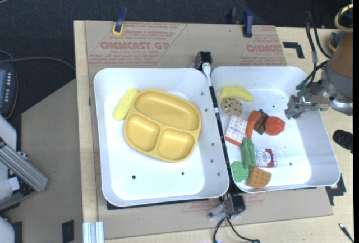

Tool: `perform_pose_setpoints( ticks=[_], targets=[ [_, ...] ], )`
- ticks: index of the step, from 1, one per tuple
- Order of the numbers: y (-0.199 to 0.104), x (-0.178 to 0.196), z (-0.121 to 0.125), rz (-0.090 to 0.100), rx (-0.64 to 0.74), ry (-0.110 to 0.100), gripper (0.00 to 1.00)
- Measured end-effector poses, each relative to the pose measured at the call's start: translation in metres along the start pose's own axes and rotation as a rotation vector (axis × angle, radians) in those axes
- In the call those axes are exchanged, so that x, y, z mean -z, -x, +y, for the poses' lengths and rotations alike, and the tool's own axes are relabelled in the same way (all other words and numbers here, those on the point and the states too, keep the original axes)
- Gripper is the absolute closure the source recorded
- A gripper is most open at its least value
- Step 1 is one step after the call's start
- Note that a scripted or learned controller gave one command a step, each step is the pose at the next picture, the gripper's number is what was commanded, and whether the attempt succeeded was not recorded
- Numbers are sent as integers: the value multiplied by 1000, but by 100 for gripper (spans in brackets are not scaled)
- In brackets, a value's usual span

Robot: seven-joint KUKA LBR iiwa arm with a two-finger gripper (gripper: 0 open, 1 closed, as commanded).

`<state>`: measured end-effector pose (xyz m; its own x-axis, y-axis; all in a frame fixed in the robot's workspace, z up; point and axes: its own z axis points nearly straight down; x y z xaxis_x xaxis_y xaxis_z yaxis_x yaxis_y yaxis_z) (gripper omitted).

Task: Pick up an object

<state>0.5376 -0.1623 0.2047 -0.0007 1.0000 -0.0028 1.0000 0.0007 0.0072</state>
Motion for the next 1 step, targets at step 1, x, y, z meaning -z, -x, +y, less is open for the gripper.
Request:
perform_pose_setpoints(
  ticks=[1],
  targets=[
    [0, 22, 1, 1, 0, -3, 100]
  ],
)
